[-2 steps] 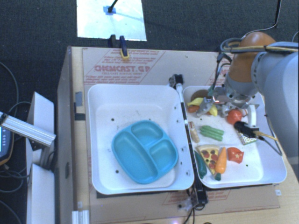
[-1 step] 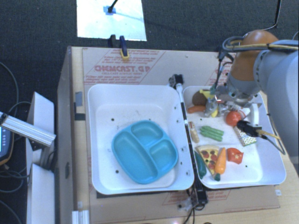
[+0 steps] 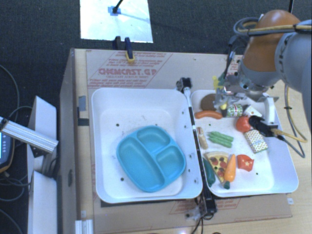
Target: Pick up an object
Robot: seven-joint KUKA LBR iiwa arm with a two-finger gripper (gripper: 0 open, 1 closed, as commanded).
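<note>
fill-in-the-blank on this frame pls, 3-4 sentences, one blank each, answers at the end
1. The blue divided plate lies in the ____ bin of the camera view.
2. The plate has ____ compartments.
3. The pizza slice lies right beside the ____, near the front of the right bin.
4. The gripper hangs over the ____ corner of the right bin, above the sausage.

Missing words: left; three; carrot; back left

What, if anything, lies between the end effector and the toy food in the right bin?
Nothing visible. The end effector hangs at the right bin's far end, directly over the hot dog, with no other object between them.
</note>
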